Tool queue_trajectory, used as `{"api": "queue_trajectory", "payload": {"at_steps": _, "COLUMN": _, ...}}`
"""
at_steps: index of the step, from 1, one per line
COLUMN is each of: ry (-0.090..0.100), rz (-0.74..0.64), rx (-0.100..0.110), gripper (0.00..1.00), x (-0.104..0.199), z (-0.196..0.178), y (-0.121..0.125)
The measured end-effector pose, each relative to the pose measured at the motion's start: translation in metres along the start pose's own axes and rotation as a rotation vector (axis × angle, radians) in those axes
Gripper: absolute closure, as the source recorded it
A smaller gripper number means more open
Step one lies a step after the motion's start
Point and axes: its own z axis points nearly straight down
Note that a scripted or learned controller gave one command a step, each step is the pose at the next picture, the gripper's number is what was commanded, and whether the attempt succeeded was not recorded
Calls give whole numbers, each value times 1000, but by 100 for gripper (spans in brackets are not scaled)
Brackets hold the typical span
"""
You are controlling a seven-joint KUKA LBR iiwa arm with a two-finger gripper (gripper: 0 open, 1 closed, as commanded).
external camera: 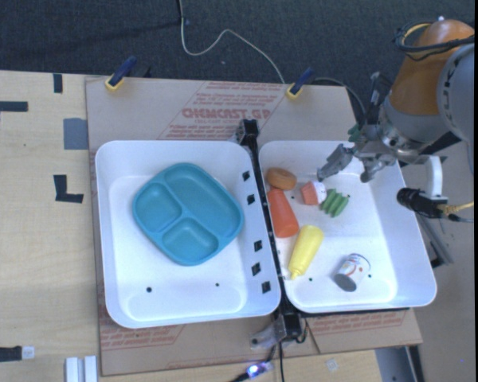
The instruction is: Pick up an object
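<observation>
Left bin (115,213): one teal divided plate (188,212), lying flat near the middle. Right bin (406,277): brown bun-like piece (281,178) at the divider, orange carrot (283,213) just below it, yellow bottle (304,250) tilted beside the carrot, small red-and-white piece (311,192) touching a green piece (334,204), and a silver can (350,270) apart toward the near corner. Claw (349,167): spread wide and holding nothing, poised over the far part of the right bin, just above the red-and-white and green pieces.

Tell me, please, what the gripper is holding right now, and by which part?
Nothing: the gripper hangs open above the right bin, with no object between its fingers.
</observation>
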Motion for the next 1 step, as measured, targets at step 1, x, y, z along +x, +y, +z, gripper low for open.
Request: {"api": "queue_trajectory", "payload": {"at_steps": 1, "ry": -2, "rz": -4, "rx": -12, "gripper": 0, "x": 0, "z": -7, "y": 3}}
